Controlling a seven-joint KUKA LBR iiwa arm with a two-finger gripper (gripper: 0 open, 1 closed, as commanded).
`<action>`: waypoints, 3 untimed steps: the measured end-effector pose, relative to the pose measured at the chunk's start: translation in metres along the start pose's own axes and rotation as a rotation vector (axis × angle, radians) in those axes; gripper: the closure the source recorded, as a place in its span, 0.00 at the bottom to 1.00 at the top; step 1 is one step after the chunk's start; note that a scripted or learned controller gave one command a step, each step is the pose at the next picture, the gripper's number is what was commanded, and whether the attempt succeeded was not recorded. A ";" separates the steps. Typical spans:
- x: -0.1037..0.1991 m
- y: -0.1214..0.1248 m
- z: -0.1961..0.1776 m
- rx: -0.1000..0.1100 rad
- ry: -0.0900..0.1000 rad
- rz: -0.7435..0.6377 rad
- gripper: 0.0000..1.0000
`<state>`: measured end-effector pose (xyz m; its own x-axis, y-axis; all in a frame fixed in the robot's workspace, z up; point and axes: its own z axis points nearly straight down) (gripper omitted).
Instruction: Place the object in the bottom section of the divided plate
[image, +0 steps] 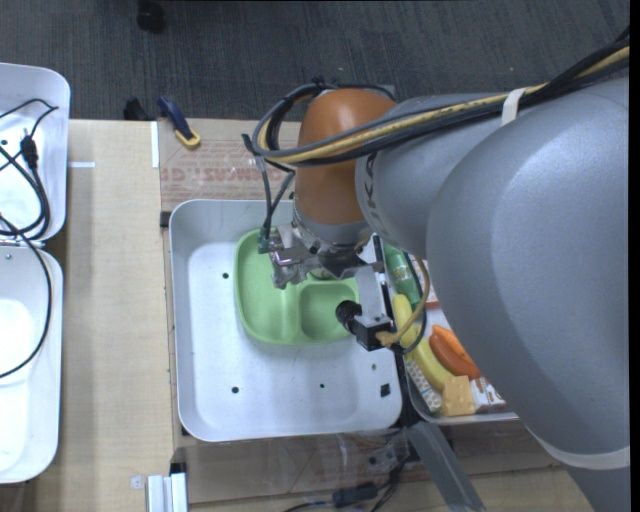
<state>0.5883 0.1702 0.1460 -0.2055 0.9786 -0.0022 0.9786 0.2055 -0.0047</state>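
A light green divided plate (262, 300) lies in the upper middle of the white bin (260, 400), with a ridge splitting it into sections. My gripper (300, 262) hangs low over the plate's upper right part, under the orange wrist band (335, 150). The wrist and a black bracket (362, 322) hide the plate's right side. Nothing shows on the visible sections of the plate. Whether the gripper holds anything is hidden.
The right bin (480, 408), mostly under the arm, holds toy food: a green piece (400, 268), a yellow piece (425, 362), an orange carrot (455, 350) and a tan block (458, 396). White trays with black cables (25, 200) stand at the far left.
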 end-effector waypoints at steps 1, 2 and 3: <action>0.057 -0.077 -0.046 -0.001 0.001 -0.164 1.00; 0.056 -0.077 -0.047 -0.001 0.001 -0.164 0.00; 0.033 -0.093 -0.038 0.000 0.000 -0.131 0.00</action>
<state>0.4908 0.1837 0.1840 -0.3312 0.9436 -0.0010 0.9436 0.3312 -0.0052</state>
